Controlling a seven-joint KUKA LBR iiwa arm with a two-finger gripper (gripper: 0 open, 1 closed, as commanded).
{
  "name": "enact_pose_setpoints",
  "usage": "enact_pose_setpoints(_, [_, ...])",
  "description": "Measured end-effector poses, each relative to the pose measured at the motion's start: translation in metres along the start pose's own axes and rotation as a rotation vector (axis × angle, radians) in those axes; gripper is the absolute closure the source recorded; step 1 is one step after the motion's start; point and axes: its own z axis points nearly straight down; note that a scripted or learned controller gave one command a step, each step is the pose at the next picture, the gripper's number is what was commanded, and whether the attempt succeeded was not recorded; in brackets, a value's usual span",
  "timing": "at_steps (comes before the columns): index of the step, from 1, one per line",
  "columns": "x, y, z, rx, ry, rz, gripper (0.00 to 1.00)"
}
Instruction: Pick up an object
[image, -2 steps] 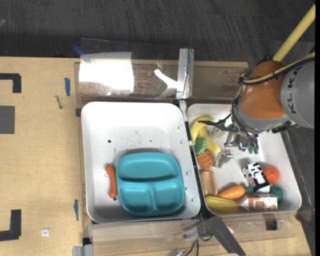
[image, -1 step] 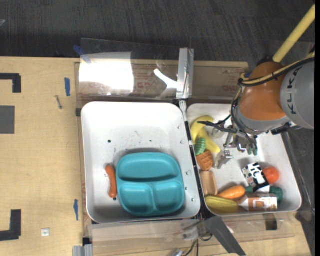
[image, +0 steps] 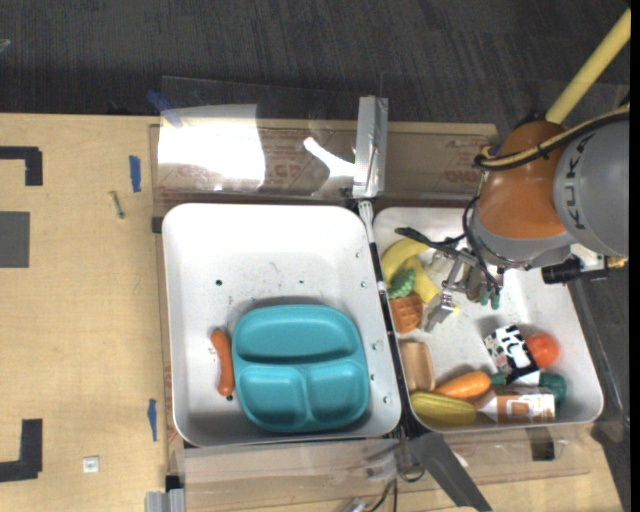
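Observation:
My gripper (image: 463, 292) hangs low over the upper middle of the right bin (image: 585, 330), below the arm's orange band. Its fingers (image: 440, 308) look spread, and I see nothing between them, so it reads as open. A yellow banana (image: 398, 257) lies just to its left against the bin's left wall. Below the banana sits an orange block with a green top (image: 405, 310). A black-and-white patterned item (image: 508, 350) and an orange ball (image: 543, 350) lie lower right of the gripper.
Along the right bin's front lie a tan roll (image: 417, 365), an orange carrot (image: 462, 384), a yellow-green fruit (image: 443, 408) and a white bottle (image: 520, 407). The left bin (image: 260, 245) holds a teal divided tray (image: 300, 378) and an orange sausage (image: 225, 360).

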Motion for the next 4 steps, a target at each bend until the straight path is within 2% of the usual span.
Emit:
enact_pose_setpoints(1, [0.004,-0.002,0.000,0.000,0.002,0.228,0.00])
enact_pose_setpoints(2, [0.002,0.000,-0.012,-0.002,-0.005,0.225,1.00])
enact_pose_setpoints(3, [-0.015,0.051,-0.183,-0.006,-0.008,0.191,1.00])
enact_pose_setpoints(4, [-0.015,0.090,-0.160,-0.002,0.004,0.113,1.00])
